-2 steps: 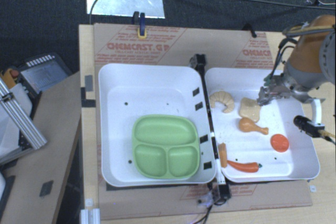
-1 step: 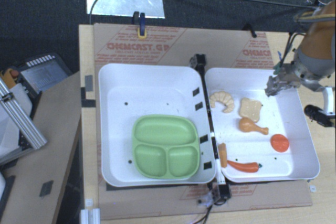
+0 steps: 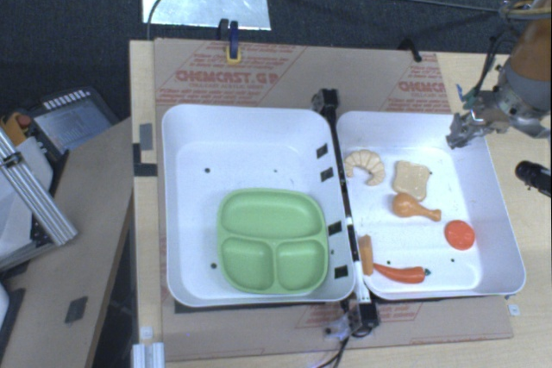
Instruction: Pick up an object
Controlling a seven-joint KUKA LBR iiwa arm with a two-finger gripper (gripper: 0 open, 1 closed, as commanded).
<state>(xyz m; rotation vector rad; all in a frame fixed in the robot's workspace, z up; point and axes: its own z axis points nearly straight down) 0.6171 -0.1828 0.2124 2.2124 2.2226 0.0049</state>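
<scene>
The right-hand bin [image 3: 496,211] is holding the toy food at the frame's right, and the end effector [image 3: 463,130], grip unreadable to me, is hanging at its upper-right rim, the bread slice [image 3: 411,178] lying nearest, lower left.

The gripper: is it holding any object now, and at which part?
Nothing is held. The gripper hovers over the right bin's far edge, apart from the food items.

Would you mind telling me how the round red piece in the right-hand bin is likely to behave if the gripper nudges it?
The red piece looks round and smooth, so it may well roll or slide across the white bin. It appears small, probably light.
</scene>
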